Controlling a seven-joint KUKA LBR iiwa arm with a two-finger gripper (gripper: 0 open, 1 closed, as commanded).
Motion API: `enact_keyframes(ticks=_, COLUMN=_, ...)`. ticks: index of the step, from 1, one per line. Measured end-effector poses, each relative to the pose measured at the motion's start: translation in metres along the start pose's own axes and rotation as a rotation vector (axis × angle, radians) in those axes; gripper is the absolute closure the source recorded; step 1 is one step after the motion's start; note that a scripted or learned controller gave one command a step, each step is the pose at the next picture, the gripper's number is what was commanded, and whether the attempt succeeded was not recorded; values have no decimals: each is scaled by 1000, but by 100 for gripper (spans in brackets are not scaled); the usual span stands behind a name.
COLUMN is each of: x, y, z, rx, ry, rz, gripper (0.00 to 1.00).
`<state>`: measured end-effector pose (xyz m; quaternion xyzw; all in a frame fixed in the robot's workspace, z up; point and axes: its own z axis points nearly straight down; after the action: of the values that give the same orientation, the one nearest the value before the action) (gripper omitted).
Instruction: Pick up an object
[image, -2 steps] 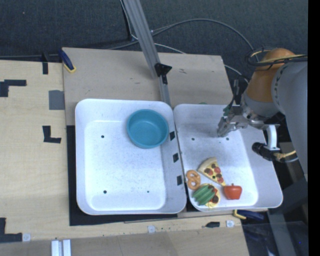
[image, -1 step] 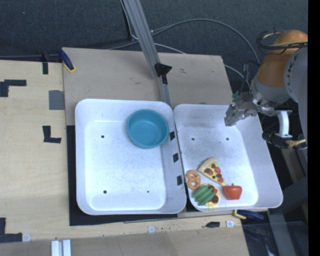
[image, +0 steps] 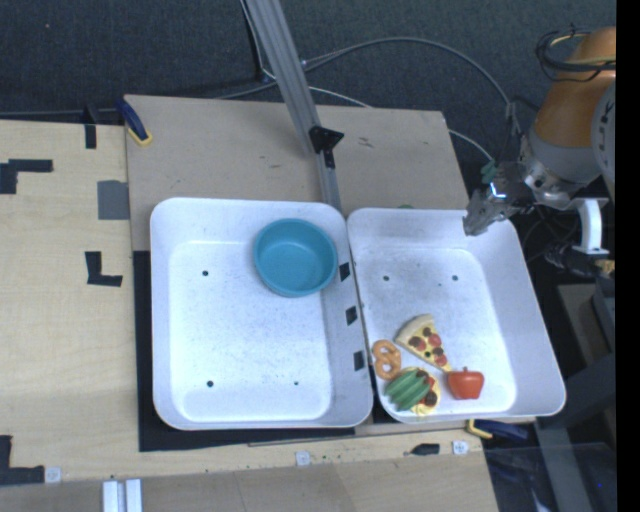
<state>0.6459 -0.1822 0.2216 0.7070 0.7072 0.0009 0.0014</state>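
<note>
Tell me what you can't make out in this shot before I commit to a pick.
- Gripper, camera view: small and blurred at the right bin's far corner; whether the jaws are open or shut can't be told.
- Green toy: too small to identify; it touches the pretzel.
- Arm's upper part: cut off by the right edge.

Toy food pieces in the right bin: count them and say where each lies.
4, clustered near the front: pizza slice, pretzel to its left, green vegetable piece below, red tomato-like piece rightmost. Pieces underneath could be hidden.
</note>
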Motion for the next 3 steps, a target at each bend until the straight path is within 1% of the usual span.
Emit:
enact_keyframes(ticks=1, x=0, y=0, z=-27, rx=2, ry=0, rz=0, gripper=100)
enact_keyframes(ticks=2, x=47, y=0, z=-15, rx=4, ry=2, rz=-3, gripper=100)
enact_keyframes(ticks=3, x=101, y=-4, z=-4, rx=4, ry=2, rz=-4, gripper=100)
